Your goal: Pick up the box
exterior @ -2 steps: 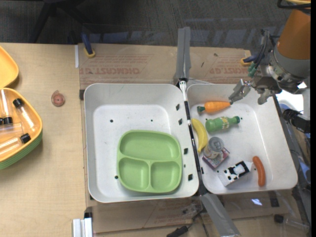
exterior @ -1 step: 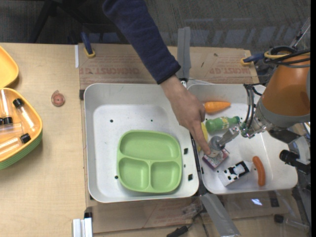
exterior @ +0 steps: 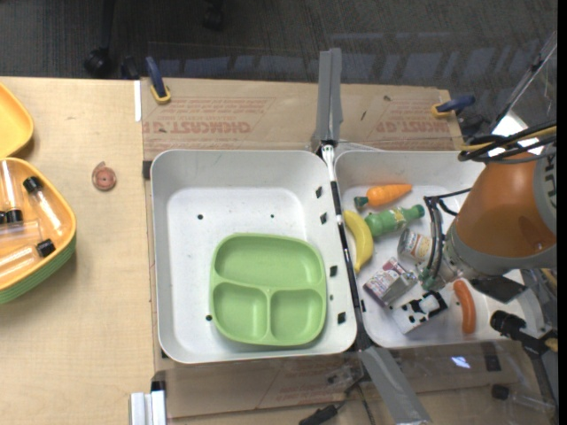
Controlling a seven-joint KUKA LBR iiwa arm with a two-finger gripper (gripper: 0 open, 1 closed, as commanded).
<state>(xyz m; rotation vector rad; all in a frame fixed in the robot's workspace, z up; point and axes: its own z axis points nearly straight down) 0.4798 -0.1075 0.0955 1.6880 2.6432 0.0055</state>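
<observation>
The box [exterior: 390, 283], a small purple and white carton, lies tilted in the right bin [exterior: 390, 333], just right of the banana [exterior: 358, 237] and beside a black and white item [exterior: 423, 311]. The end effector [exterior: 434, 277] sits low just right of the box, under the orange wrist, and I cannot tell whether it is open or closed. A good grasp would likely centre over the carton and close across its narrow sides, keeping clear of the banana and the green bottle [exterior: 394, 220] farther back.

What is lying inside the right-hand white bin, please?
A carrot, green bottle, banana, small box and black-and-white item lie inside the right bin. The arm covers its right part.
</observation>
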